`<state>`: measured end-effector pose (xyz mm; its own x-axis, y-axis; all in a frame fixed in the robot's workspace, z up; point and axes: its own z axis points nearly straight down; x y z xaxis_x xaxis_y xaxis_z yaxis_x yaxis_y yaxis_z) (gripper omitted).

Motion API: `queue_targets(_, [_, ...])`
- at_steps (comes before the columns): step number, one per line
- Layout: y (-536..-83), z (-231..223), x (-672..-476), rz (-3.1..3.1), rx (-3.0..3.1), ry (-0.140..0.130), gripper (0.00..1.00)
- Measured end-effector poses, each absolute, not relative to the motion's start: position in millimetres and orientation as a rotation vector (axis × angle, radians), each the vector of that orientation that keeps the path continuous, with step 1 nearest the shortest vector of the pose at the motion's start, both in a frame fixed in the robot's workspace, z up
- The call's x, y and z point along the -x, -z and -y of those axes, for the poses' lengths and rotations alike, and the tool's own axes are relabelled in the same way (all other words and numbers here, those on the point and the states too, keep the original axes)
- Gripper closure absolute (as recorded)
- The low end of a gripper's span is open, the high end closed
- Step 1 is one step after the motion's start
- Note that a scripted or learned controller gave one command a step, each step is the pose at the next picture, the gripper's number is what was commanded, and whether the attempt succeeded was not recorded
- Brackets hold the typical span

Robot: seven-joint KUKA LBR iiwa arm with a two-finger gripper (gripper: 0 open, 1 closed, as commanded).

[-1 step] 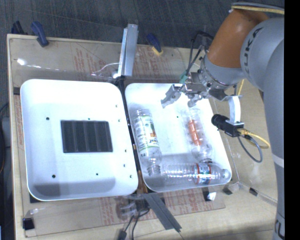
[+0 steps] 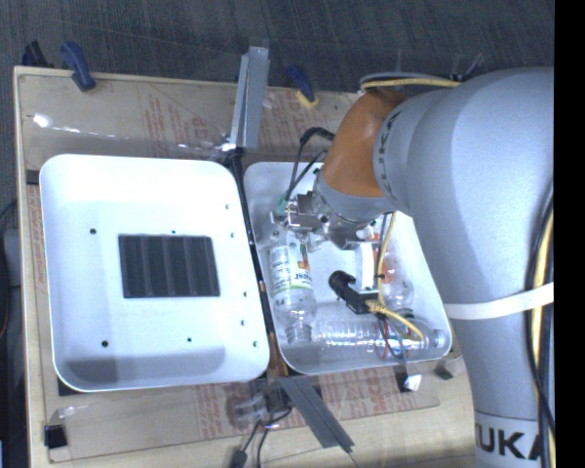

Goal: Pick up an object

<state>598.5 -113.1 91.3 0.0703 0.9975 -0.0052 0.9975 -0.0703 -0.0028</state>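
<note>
Two clear bottles in right bin (image 2: 424, 305); upright-lying bottle (image 2: 291, 281) sits just below my gripper (image 2: 297, 217), long axis running toward me; finger state: cannot tell

Dark carpet floor (image 2: 156, 18), wooden bench (image 2: 127, 105), blue clamps (image 2: 76, 64)

The arm (image 2: 468, 193) is showing smooth grey casing with an orange band (image 2: 356, 154). White "KUKA" lettering (image 2: 512, 442) is showing low on it.
</note>
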Motion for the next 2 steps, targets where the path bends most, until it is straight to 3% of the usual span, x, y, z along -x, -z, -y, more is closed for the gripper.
queue_targets(1, [-102.9, 111.1, -599.9, -2.145, -2.294, 0.004, 1.0])
queue_targets(2, [-192.0, 80.7, -643.5, -2.377, -2.055, 0.001, 1.0])
